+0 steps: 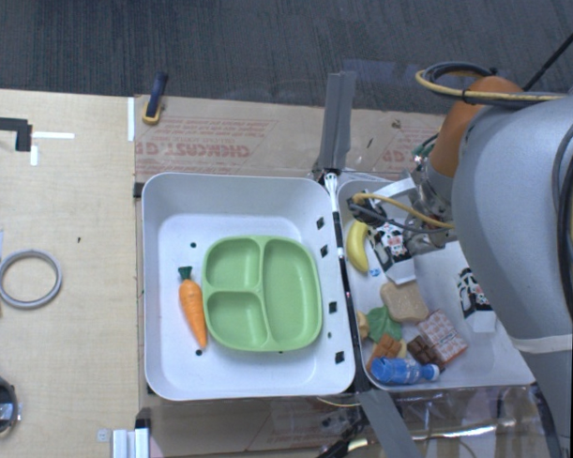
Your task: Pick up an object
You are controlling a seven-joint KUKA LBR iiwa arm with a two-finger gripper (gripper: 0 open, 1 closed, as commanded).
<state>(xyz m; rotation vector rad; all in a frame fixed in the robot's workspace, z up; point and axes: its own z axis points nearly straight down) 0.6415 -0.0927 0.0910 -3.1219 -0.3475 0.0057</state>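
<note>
The tool [396,229] is low over the back of the right bin [449,267]. It is just beside the banana [359,247] and a small spotted box [391,244]. I cannot tell how far open the tool is, or if it has hold of anything. The big grey arm [523,185] and its cables get in the way.

Here is what could go wrong. The banana lies right by the bin wall, so the tool could bump the wall. It could also push the banana away and not get it. The banana looks smooth and round, so it may slip out. The tool might come down between the banana and the small spotted box and get neither one.

Nearer the front, the bread slice [403,302], the green leafy toy [384,324], the chocolate [423,349] and the blue bottle [399,371] lie packed close. A grab there may catch two toys, or knock one aside.

The arm covers the right side of this bin, so I cannot tell what lies under it. A second spotted box [474,294] peeks out at the arm's edge, partly cut off.

In the left bin [153,294], the green plate [264,293] and the carrot [194,309] are well apart from the tool.
</note>
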